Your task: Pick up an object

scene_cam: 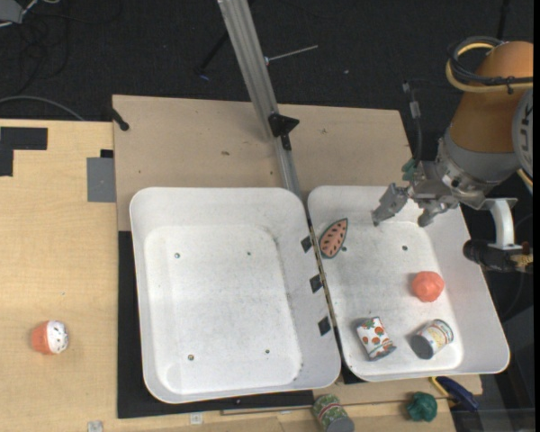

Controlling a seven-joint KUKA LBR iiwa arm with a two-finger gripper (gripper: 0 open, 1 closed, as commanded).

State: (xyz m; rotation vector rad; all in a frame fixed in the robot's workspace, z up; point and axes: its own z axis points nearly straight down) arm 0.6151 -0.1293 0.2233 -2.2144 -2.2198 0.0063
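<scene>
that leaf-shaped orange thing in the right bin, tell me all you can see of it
The leaf-shaped piece is a flat, pointed oval, orange-brown with darker spots and a pale rim; its material is hard to tell. It lies tilted, one tip up-right, the other down-left, at the left edge of the right bin, against or just over the seam with the left bin. Nothing else touches it. The gripper hangs apart to its right.

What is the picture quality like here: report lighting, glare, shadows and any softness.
Camera view: lighting is even overhead; the left bin and right bin are bright white, almost washed out, without hard glare; the gripper casts only a faint shadow; the floor beyond the bench is nearly black; small things like the orange ball and the tin can look soft, their print unreadable.
</scene>
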